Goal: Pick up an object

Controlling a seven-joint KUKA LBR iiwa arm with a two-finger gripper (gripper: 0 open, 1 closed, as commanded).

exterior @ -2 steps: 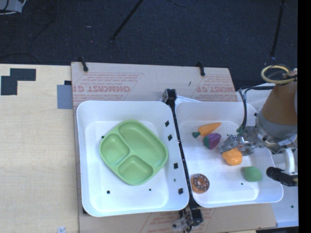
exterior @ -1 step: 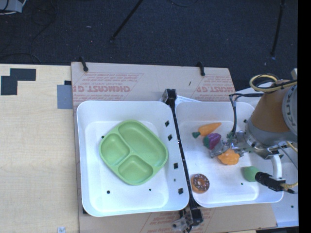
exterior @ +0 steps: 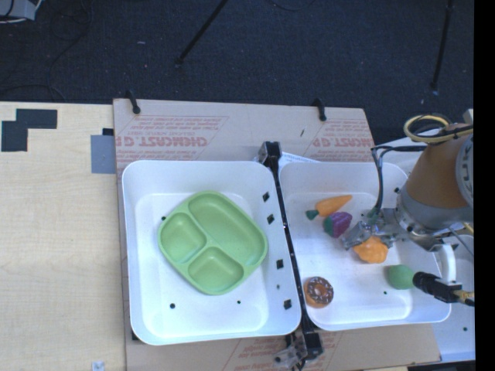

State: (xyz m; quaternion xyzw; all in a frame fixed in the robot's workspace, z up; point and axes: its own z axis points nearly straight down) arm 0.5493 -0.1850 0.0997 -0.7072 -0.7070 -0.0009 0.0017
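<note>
Left bin [exterior: 147, 207] contains a divided plate [exterior: 213, 242]. Right bin [exterior: 348, 311]: carrot [exterior: 332, 205] at 12 o'clock, grape cluster [exterior: 337, 223] just below, doughnut [exterior: 318, 291] at 7 o'clock, rounded item [exterior: 400, 276] at 4 o'clock.

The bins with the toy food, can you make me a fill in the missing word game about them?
1. The green plate lies in the ____ bin.
2. The donut lies near the ____ edge of the right bin.
3. The plate has ____ compartments.
4. The toy carrot is colored ____.

Missing words: left; front; three; orange
</note>
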